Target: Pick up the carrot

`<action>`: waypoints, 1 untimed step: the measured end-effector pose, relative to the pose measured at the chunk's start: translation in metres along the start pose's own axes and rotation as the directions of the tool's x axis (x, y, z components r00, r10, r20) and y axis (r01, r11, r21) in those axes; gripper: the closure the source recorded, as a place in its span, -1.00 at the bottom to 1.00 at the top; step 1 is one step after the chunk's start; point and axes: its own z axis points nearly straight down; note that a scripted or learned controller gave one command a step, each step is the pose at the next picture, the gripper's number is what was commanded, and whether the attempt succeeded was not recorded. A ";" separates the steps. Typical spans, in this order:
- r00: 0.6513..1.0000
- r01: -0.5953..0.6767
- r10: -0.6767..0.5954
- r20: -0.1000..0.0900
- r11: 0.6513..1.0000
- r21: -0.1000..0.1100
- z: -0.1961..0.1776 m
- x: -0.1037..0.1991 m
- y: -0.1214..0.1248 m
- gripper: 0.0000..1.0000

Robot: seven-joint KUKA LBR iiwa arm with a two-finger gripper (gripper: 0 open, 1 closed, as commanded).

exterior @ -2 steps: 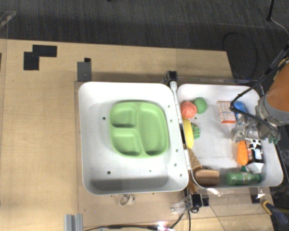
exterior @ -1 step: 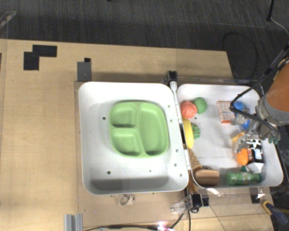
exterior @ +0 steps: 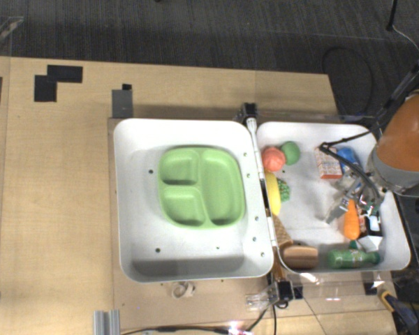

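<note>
Two bins; right bin (exterior: 405,253) holds the clutter. Nearest the camera, a green bottle (exterior: 353,258) lies along the front wall with a brown block (exterior: 300,256) at its 9 o'clock. Carrot (exterior: 352,225) sits just beyond the bottle, at its 12 o'clock, long axis roughly 12-to-6, slightly tilted. Gripper (exterior: 348,202) hangs right at the carrot's top end, touching or just above; whether its jaws are apart or together, cannot tell. Farther back, a pink ball (exterior: 273,159) and green ball (exterior: 290,151). Left bin (exterior: 126,187) holds a green tray (exterior: 199,187).
</note>
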 end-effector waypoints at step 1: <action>1.000 -0.021 0.021 -0.003 1.000 0.002 -0.057 0.046 -0.042 -1.00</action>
